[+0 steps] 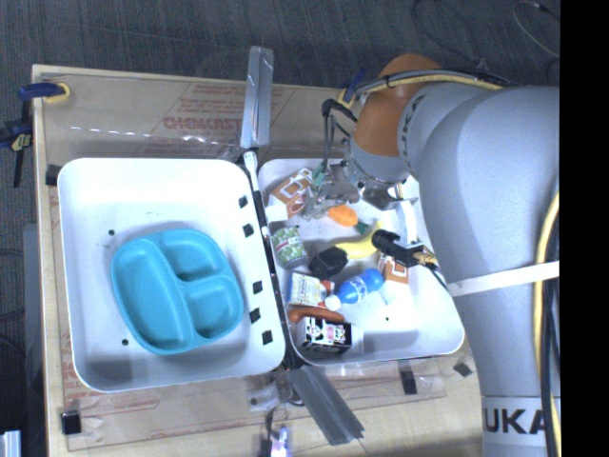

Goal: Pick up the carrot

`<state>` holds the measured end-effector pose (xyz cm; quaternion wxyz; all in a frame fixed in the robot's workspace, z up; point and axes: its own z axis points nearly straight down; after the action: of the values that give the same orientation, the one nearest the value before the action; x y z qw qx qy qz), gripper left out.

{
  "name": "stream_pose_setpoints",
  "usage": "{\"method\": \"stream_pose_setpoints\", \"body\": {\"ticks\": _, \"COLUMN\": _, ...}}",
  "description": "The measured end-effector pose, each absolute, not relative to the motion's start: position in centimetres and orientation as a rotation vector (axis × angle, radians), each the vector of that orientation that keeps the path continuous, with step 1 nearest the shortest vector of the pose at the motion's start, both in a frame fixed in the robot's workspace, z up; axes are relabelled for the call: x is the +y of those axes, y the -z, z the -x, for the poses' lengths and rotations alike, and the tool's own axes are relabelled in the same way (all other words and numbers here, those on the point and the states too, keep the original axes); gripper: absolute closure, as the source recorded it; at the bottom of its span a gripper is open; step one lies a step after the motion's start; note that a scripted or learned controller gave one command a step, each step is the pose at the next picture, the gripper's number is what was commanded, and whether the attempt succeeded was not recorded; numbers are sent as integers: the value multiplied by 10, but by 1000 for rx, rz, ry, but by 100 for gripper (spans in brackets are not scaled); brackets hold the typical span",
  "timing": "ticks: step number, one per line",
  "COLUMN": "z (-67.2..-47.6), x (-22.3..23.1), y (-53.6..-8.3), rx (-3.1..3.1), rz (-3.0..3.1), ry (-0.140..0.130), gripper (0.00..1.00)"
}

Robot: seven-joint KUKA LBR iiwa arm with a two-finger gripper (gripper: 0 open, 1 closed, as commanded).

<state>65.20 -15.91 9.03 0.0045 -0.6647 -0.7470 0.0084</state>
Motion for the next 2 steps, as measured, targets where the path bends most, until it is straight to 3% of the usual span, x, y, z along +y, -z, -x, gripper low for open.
{"method": "stream_pose_setpoints", "body": {"ticks": 1, "z": -630, "x": -209, "y": -92, "rx": -2404, "rz": 2018, "ry": -2, "gripper": 0}}
{"method": "stream_pose_setpoints", "body": {"ticks": 2, "z": -654, "x": -211, "y": -93, "rx": -2426, "rz": 1976, "ry": -12, "gripper": 0}}
